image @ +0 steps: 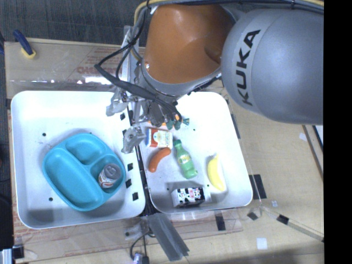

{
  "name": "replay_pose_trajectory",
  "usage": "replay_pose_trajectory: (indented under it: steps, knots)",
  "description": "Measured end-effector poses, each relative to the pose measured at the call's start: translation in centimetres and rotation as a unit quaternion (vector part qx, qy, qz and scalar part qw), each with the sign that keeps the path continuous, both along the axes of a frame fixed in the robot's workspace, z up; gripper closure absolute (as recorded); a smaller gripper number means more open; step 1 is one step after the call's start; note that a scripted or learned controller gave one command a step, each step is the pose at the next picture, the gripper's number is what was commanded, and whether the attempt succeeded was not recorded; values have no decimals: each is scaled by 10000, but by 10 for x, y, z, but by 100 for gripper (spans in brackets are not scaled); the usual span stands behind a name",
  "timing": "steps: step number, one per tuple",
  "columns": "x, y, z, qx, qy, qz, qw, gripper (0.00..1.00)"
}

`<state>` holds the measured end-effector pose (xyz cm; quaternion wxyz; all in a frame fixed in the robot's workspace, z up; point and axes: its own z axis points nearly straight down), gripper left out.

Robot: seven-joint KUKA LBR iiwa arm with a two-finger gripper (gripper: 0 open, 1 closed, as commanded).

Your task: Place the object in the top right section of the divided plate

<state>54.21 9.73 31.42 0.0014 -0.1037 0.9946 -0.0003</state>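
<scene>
Seen from above: grey arm with orange band, claw [144, 120] hanging over the seam between two white bins [22, 147]. Claw opening impossible to tell. Below and left of the claw, a blue divided plate [69, 175] with a can [110, 174] already in its right-hand section. Just below the claw: small carton [160, 138], sausage [159, 158], green bottle [184, 159]. Best done by centring over one item before descending.

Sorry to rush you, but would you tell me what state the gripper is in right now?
Gripper: cannot be told; it hangs over the edge where the two bins meet.
</scene>
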Motion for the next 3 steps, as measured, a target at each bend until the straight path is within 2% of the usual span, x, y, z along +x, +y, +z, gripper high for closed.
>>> replay_pose_trajectory:
  steps: [3]
  knots:
    - [0, 0, 0, 0, 1, 0, 10000, 0]
